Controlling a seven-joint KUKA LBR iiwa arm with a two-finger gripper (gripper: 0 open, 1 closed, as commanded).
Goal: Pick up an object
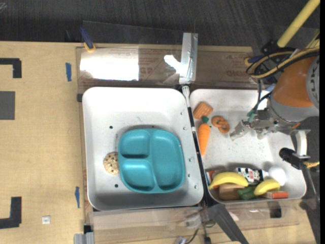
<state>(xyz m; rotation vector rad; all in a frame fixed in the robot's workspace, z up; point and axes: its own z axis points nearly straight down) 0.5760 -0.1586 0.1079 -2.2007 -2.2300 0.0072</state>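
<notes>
Pincer (pixel 252 127) hangs over the right bin (pixel 238 156), apparently holding nothing; its spread cannot be told.

Teal divided plate (pixel 151 159) in left bin (pixel 96 103), cookie (pixel 111 162) touching it.

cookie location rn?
The cookie lies in the left bin, at its left side, touching the left edge of the teal divided plate.
</notes>
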